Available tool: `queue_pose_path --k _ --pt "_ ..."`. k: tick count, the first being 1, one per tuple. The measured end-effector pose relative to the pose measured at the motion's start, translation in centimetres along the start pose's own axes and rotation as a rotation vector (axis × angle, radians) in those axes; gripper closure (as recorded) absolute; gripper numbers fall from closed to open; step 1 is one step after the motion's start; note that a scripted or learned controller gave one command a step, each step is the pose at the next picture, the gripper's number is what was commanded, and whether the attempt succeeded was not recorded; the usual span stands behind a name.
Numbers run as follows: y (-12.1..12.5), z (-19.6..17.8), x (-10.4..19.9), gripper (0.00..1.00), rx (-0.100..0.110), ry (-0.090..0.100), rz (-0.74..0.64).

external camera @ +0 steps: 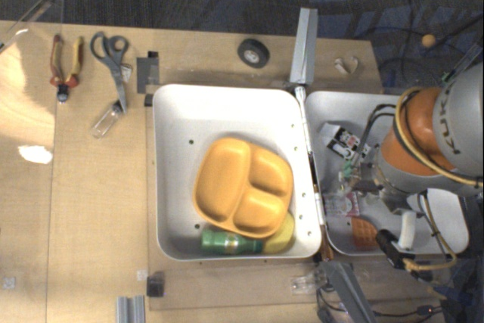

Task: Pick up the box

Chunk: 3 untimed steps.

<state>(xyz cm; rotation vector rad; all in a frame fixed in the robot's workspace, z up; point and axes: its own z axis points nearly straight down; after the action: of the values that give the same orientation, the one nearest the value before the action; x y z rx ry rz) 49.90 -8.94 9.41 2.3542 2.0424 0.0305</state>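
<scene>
A: What surface is shown?

B: A pale wooden bench (76, 223) against a dark floor. At its far left lie red-handled pliers (64, 64) and, just beside them, grey scissors (113, 60). A black roll of tape (253, 53) sits near the far edge.

A: And the left bin?

B: The left bin (174, 163) holds a yellow divided tray (243, 185), tilted and resting over a green can (227, 241) and a yellow-green object (281, 234) at the near wall. A grey metal bar (305, 45) stands at the seam between the bins.

A: Where is the box?

B: In the right bin (325, 106), near its left wall, lies a small white and dark box (342, 138); its markings are too small to read. An orange-brown item (363, 232) lies toward the near wall, well apart from it.

A: And the arm?

B: The arm (423, 147), with its orange band, reaches in from the right over that bin. The gripper (349, 181) points down just nearside of the box, between it and the orange-brown item. Whether it is open or closed cannot be told; nothing can be seen held in it.
</scene>
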Motion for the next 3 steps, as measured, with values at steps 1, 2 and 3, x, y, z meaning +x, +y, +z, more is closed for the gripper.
queue_pose_path --k 1,2,3 --pt "0.5 -1.3 -0.1 1.0 -0.012 -0.002 0.001" --pt "-0.6 -1.4 -0.1 1.0 0.013 0.0 -0.267" --pt "-0.5 -18.1 0.7 1.0 0.022 0.006 -0.388"
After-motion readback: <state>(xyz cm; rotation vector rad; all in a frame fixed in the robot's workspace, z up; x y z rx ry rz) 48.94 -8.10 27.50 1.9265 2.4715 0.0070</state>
